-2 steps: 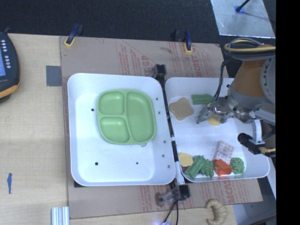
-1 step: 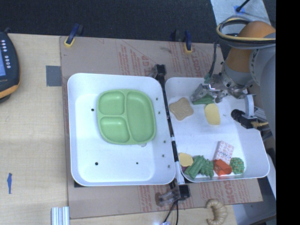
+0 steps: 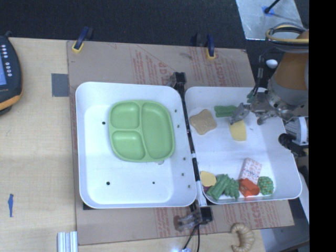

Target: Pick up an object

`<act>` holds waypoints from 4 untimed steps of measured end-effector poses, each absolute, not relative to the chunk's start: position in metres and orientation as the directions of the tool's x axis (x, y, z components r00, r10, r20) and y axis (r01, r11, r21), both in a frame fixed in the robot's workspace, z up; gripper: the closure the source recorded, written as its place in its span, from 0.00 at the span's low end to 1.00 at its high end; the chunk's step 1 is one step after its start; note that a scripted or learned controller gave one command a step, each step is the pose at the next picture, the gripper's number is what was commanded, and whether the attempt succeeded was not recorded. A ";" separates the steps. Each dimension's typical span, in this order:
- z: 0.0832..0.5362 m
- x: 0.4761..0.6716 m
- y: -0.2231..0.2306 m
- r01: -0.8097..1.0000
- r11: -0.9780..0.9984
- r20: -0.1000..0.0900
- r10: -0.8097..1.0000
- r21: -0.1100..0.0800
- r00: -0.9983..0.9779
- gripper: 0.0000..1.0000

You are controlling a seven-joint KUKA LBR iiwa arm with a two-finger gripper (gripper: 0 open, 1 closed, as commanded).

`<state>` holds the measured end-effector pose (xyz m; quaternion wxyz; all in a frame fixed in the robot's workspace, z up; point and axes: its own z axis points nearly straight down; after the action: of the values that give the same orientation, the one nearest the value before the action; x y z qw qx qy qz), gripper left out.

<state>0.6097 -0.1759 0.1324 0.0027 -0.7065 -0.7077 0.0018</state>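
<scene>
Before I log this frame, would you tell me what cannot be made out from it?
- Gripper: too small and blurred in the camera view to judge its grip; it sits between the green piece and yellow piece.
- Arm: cut off by the right edge.
- Food pile in the right bin: pieces overlap.

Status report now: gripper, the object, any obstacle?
Gripper low in right bin, over yellow piece. Nothing seen held. Green piece and cookie close by.
</scene>
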 end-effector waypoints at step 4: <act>0.226 0.519 -0.167 1.000 0.004 0.002 1.000 -0.007 -0.004 1.00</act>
<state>0.5187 -0.1675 0.2263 0.0032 -0.7057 -0.7085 0.0016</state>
